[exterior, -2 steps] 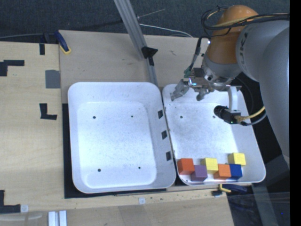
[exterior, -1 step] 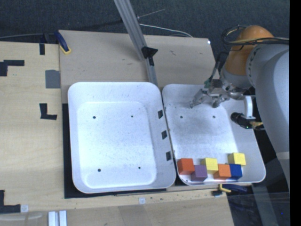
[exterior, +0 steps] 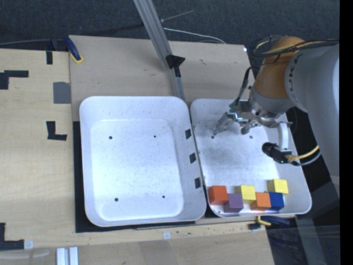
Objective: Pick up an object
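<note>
**Ann:** Starting at the left bin (exterior: pixel 132 159), nothing of interest. The right bin (exterior: pixel 242 153) has the blocks huddled along its near wall: orange block (exterior: pixel 218 194), purple block (exterior: pixel 235 202), yellow block (exterior: pixel 247 192), blue block (exterior: pixel 276 201).

**Ben:** And the gripper (exterior: pixel 236 123) hangs over the far end, jaws spread, pinching nothing, well apart from them.

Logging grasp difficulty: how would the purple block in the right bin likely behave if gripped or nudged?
The purple block looks rigid and flat-sided, so it probably slides rather than rolls. It sits against the orange block near the right bin wall, so a nudge would likely shift neighbours.
</note>
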